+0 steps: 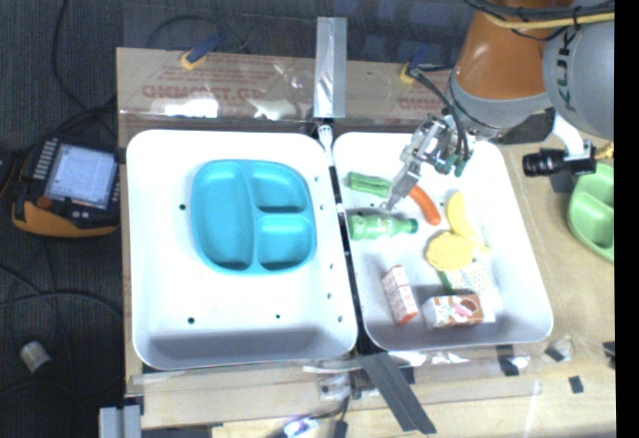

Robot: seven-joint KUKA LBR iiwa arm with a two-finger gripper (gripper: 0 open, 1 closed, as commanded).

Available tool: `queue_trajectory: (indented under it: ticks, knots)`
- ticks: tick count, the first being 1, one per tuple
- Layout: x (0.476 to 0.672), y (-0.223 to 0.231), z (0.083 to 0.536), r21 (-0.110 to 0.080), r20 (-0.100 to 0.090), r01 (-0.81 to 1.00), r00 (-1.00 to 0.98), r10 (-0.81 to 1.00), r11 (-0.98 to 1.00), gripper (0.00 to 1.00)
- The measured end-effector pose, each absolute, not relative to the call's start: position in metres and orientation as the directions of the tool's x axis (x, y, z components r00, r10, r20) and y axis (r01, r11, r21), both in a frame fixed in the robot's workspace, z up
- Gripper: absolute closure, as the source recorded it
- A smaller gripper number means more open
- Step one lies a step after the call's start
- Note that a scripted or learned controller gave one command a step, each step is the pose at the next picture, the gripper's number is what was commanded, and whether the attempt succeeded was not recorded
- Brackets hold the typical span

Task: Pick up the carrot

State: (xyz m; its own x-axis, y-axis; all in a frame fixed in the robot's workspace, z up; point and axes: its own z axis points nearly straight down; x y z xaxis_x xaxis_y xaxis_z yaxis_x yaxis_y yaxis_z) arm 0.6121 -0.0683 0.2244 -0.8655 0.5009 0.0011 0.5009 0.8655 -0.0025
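1. Dark carpet surrounds my bench (559,226), which carries two white bins side by side; cables and a small screen lie on the floor to the left.
2. My target, the carrot (426,205), lies in the right bin (519,226), in its upper middle part, slanting down toward the right, orange against the white floor.
3. Just left of it lies a green bottle (379,224) on its side, and above that a green pod-like vegetable (365,184). To its right sits a banana (458,213), with a round yellow piece (449,250) below.
4. Further down are two small cartons (401,294), well apart from the carrot. The left bin (160,226) holds a blue divided tray (253,213).
5. My gripper (399,195) hangs over the upper part of the right bin, its fingers reaching down and left, with the tip close beside the carrot's upper end. Whether it touches the carrot I cannot tell.
6. How far my fingers are parted is not clear from this slant, and I see nothing held between them.
7. To do this well, I judge I should centre over the carrot's middle, turn the wrist so the fingers close across its narrow width, and descend straight, keeping clear of the bottle and banana so neither gets nudged or pinched.
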Motion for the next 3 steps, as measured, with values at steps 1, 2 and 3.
queue_trajectory:
  ticks: [1,2,3]
  knots:
    - [0.646,-0.071,0.182,-0.002,0.0,0.433,-0.901,0.433,0.901,0.0]
    - [0.633,-0.071,0.182,-0.002,0.0,0.303,-0.953,0.303,0.953,0.0]
    - [0.634,-0.07,0.19,0.001,0.0,0.303,-0.953,0.303,0.953,1.0]
